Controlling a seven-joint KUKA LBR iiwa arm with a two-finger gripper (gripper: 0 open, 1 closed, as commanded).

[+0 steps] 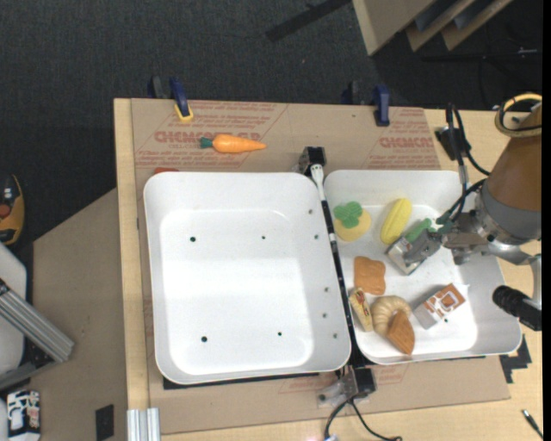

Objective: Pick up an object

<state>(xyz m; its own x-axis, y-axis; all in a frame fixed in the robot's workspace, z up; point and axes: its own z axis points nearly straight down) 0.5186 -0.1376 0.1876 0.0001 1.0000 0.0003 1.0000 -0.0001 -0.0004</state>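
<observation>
No object is lifted yet: the gripper (411,252) sits low in the right bin (465,185), its grip state indeterminable, with the yellow corn cob (395,220) just at its eleven o'clock.

Dark carpet (77,52) surrounds the brown bench (284,129); wooden boards (422,21) lean at top right.

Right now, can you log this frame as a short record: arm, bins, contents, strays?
arm: gripper low in the right bin, beside the corn cob
left bin: bare white floor
right bin items: corn cob, green-topped yellow piece, bread slice, croissant, small box
stray: carrot on the board behind the left bin
</observation>
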